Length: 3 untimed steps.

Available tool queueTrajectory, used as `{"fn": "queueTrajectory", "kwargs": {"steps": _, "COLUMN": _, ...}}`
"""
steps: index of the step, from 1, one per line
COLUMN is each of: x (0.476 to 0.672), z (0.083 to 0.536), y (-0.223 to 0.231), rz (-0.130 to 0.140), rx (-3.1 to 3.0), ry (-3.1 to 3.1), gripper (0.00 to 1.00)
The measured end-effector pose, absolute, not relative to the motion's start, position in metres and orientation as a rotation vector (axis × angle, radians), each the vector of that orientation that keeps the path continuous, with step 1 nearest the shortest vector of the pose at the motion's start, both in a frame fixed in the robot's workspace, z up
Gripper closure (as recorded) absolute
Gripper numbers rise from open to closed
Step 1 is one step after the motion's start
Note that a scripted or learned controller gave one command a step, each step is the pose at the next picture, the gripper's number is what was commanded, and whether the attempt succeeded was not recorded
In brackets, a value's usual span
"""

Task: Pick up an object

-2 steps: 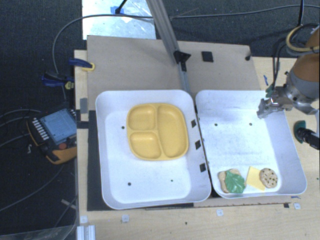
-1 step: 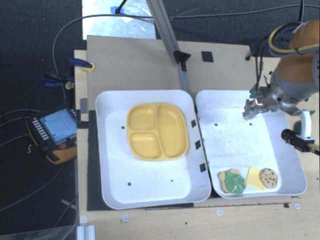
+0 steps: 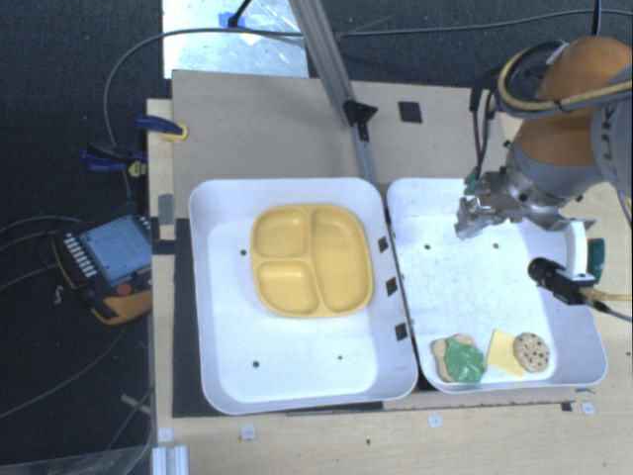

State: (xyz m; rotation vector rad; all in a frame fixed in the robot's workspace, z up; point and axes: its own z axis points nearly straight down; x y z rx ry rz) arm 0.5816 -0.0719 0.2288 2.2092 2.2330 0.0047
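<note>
The tool (image 3: 473, 216) hangs over the upper part of the right bin (image 3: 435, 295), near that bin's far wall, at the end of the grey arm with the orange band; whether it stands apart or closed cannot be told from this view, and nothing is seen in its grasp. The candidate objects lie together in the near right corner of the same bin: a green leafy toy piece (image 3: 462, 360) resting partly on a tan round piece, a yellow cheese-like wedge (image 3: 504, 354) just beside it, and a chocolate-chip cookie (image 3: 532, 350) touching or overlapping the wedge. The left bin (image 3: 223, 364) carries a yellow divided plate (image 3: 312, 260), which lies flat and wide and is judged a poor target. The step in hand is judged to be the approach: the tool is well apart from the cluster and must travel toward the near wall before descending. Select one item at the edge of the cluster, preferably the green piece, since it appears to stand highest and offers the most thickness. Centre the tool over it, orient the closing axis so that neither side lands on a neighbouring item, and descend vertically. Keep clearance from the near wall and corner of the bin. The wedge and cookie appear thin and flat; a grasp there is likely to slip
</note>
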Motion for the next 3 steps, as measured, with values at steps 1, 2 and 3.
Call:
{"fn": "queueTrajectory", "kwargs": {"steps": 1, "x": 0.564, "z": 0.233, "y": -0.02, "rz": 0.002, "rx": 2.211, "ry": 2.234, "gripper": 1.0}}
{"fn": "queueTrajectory", "kwargs": {"steps": 2, "x": 0.553, "z": 0.24, "y": 0.03, "rz": 0.004, "rx": 2.21, "ry": 2.235, "gripper": 1.0}}
{"fn": "queueTrajectory", "kwargs": {"steps": 3, "x": 0.544, "z": 0.229, "y": 0.091, "rz": 0.002, "rx": 2.21, "ry": 2.235, "gripper": 1.0}}
